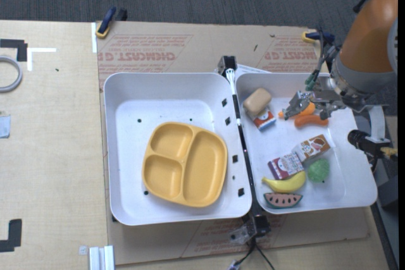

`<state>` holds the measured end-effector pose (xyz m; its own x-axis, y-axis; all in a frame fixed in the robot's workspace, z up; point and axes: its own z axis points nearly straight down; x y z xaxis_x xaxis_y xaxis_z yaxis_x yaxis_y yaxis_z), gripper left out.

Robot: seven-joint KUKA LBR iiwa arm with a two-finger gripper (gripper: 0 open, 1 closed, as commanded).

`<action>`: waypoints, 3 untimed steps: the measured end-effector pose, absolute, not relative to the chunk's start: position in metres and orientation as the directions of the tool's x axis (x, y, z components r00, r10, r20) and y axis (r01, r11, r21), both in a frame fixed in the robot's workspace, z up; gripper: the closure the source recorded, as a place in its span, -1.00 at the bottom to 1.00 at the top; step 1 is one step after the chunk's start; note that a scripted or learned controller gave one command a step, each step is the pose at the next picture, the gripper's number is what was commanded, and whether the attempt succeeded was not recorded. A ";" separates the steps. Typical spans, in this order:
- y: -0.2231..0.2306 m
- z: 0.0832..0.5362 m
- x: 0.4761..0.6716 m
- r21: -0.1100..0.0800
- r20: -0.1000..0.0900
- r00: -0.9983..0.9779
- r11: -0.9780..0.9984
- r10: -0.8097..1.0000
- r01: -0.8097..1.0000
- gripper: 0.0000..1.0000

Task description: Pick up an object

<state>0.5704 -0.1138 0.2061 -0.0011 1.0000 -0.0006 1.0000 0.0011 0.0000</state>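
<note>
**Arm low over the right bin, gripper at the orange toy**

The arm (373, 35) reaches in from the right and bends down over the right bin (354, 190). The left bin (126, 199) holds a yellow divided plate (185, 164), which has no part in the pick.

The right bin holds the candidates. A snack box (299, 157) lies tilted near the middle, with a banana (285, 183) just below it, a watermelon slice (282, 200) against the front wall and a green ball (317, 170) beside the box. Toward the back sits a tan bread-like piece (257, 100) touching a small carton (265, 120).

The gripper (302, 109) is down at the orange carrot-like toy (308, 119), which lies near the bin's back half, apart from the other items. Whether the jaws are spread or closed, and whether they have the toy, I cannot tell; the metal parts blur together.

To do this step well, I judge the fingers should straddle the toy across its narrow width, settle low enough to grip its middle, close firmly, then lift straight up, clear of the bin wall.
</note>
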 end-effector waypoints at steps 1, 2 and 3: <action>-0.124 0.092 0.543 0.000 0.000 -0.348 0.348 0.938 0.938 -1.00; -0.125 0.102 0.544 0.002 -0.001 -0.345 0.345 0.939 0.939 1.00; -0.092 0.237 0.532 0.002 -0.002 -0.257 0.257 0.966 0.966 1.00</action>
<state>0.5318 -0.0924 0.2369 -0.2567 0.9665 -0.0019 0.9665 0.2567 0.0018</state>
